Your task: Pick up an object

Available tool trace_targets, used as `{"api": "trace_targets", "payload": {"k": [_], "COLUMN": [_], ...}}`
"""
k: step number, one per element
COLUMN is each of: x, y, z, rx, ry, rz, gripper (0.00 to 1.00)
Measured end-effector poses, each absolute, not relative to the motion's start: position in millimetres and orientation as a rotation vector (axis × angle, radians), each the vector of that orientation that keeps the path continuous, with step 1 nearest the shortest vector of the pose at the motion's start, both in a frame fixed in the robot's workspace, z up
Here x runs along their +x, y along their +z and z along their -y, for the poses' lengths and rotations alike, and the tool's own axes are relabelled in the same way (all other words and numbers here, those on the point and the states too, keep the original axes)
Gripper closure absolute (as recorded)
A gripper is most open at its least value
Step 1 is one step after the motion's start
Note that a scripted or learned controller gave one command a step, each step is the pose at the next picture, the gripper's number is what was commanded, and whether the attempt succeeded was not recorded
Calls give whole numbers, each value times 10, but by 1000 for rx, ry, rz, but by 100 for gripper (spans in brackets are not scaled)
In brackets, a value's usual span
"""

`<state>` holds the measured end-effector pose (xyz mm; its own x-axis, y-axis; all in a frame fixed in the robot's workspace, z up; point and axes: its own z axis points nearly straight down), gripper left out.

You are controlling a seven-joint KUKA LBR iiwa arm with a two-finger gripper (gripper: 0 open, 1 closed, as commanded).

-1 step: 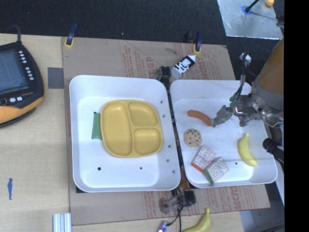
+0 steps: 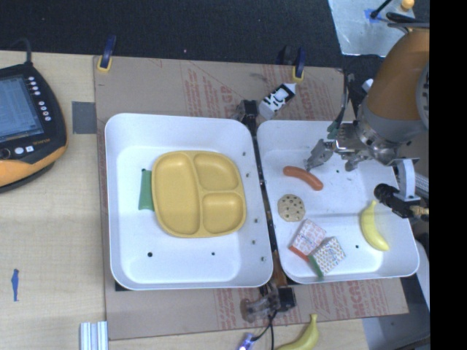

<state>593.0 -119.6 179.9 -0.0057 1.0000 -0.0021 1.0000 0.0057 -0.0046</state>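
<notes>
Wooden bench, cardboard sheet, two white bins side by side. Gripper (image 2: 321,154) hangs over right bin (image 2: 292,133), upper part, fingers spread open, nothing between them. Sausage (image 2: 302,177) lies just below and left of fingertips, nearest target, apart from other items. Good grasp likely needs: fingers straddling its short width, centred mid-length, straight descent, close before lift. Further out: cookie (image 2: 291,208), two packets (image 2: 317,246), banana (image 2: 373,227). Left bin (image 2: 124,195) holds yellow tray (image 2: 197,193).
</notes>
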Motion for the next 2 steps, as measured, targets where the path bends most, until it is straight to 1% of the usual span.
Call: {"api": "trace_targets", "payload": {"k": [1, 2], "x": [6021, 6564], "y": [909, 921], "z": [1368, 999], "rx": [-2213, -2215], "ry": [8, 3], "rz": [2225, 2225], "gripper": [0, 0]}}
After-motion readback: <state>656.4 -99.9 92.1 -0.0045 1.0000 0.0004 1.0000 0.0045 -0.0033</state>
